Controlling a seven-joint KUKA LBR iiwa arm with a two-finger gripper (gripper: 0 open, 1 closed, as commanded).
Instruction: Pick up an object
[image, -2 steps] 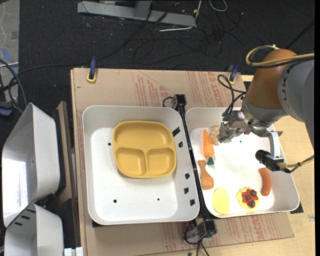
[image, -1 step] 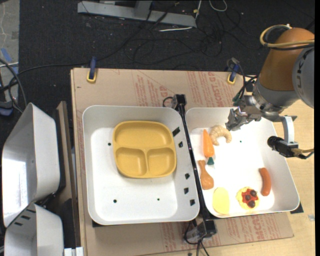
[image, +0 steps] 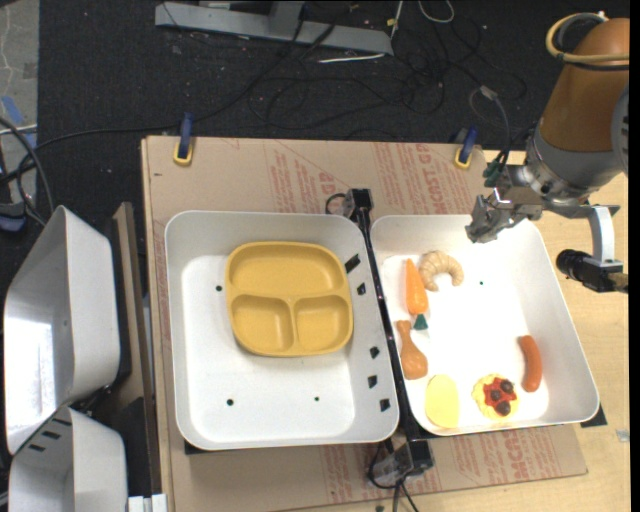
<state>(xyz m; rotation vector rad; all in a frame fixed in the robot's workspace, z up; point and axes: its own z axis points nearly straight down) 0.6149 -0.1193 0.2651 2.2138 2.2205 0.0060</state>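
Red printed lettering runs across the brown cardboard sheet (image: 300, 170) under the two bins; it appears mirrored or upside down, and no word of it can be read with certainty; one line lies along the top strip near the right clamp, another slants by the upper middle, and a third runs along the bottom edge below the right bin; nothing else carries legible text.
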